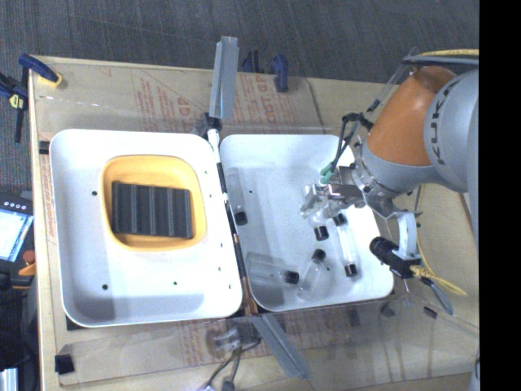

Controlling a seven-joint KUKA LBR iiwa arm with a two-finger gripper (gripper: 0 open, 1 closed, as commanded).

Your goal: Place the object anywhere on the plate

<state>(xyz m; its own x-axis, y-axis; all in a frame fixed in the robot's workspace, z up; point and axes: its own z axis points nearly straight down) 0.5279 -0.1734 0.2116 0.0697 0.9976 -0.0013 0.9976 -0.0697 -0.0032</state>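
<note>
In the left bin [73,218] a yellow plate [153,202] lies in the middle, bearing a dark ribbed block [153,210]. In the right bin [277,169], the gripper [321,202] hangs near the right edge; whether it is open, I cannot tell. Clear vials [348,251] with black caps lie below it, toward the near-right corner.

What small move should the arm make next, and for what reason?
Probably lower the gripper onto one clear vial in the right bin and try a grasp. The gripper hovers above the vials, none sits visibly between its fingers, and the yellow plate in the left bin carries just a dark grid.
</note>
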